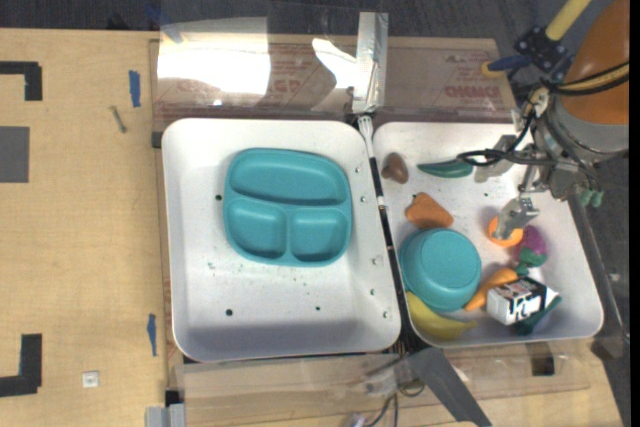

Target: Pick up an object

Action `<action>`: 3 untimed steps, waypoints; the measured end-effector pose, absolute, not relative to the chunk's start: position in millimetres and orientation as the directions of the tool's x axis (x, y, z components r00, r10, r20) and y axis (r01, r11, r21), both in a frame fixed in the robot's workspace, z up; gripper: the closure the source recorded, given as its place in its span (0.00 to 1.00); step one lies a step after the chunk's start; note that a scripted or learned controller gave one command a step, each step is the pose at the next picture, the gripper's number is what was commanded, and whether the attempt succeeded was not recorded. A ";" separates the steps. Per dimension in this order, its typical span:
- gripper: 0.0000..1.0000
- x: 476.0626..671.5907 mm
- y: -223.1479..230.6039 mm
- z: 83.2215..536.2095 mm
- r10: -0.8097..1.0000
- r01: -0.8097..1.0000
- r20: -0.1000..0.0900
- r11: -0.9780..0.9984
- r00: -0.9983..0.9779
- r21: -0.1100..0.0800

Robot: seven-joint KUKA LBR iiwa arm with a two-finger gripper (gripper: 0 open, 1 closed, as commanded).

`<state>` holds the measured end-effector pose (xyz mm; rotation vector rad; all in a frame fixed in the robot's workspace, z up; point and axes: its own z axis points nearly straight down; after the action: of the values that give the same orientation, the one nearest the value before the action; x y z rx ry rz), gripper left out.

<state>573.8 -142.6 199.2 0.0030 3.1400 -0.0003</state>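
Observation:
My gripper (518, 212) hangs low over the right bin (585, 260), near its right side, with the arm's orange band above it at the frame's right edge. Directly below its tip lies a small orange ring (503, 235), with a purple piece (534, 240) touching it on the right. Also in this bin are a teal bowl (440, 267), a yellow banana (440, 320) under the bowl's front rim, an orange wedge (428, 209), a brown lump (396, 168), a long teal pod (445, 169) and a white printed box (517, 300). Nothing is visibly lifted.
The left bin (190, 245) holds a teal divided plate (288, 205). A clear upright panel (260, 65) and a metal post (371, 55) stand behind the bins. Wooden bench surface (70, 215) lies to the left. Cables (480, 158) trail from the wrist across the right bin.

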 end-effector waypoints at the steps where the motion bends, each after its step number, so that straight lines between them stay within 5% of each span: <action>1: 0.00 539.0 -152.0 88.4 -0.104 -0.104 -0.012 0.995 -0.995 -0.007; 2: 1.00 543.0 -152.7 99.8 -0.106 -0.106 -0.022 0.994 -0.994 -0.013; 3: 1.00 540.2 -143.4 90.3 -0.420 -0.419 -0.013 0.908 -0.908 -0.019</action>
<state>540.2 -143.4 90.3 -0.6711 3.0515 -0.0240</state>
